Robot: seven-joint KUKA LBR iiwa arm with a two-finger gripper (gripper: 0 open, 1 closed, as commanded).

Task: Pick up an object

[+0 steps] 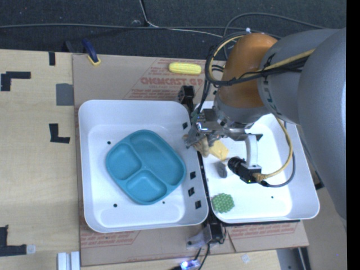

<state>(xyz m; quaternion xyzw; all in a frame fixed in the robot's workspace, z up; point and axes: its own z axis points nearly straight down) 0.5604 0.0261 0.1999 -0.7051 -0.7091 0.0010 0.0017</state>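
The gripper (198,135) sits over the right bin's (292,198) left edge; its state is unclear. Nearby lie a yellow piece (219,149) and a green ball (223,202). A blue tray (145,165) fills the left bin (98,122).

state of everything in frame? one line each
tray: lying flat in the left bin, compartments facing up
left bin: holds the tray
right bin: holds the green ball, the yellow piece and a small grey piece
green ball: resting loose near the front of the right bin
yellow piece: on the bin floor just under the gripper
gripper: low over the right bin's left edge
banana: lying on the cardboard behind the bins
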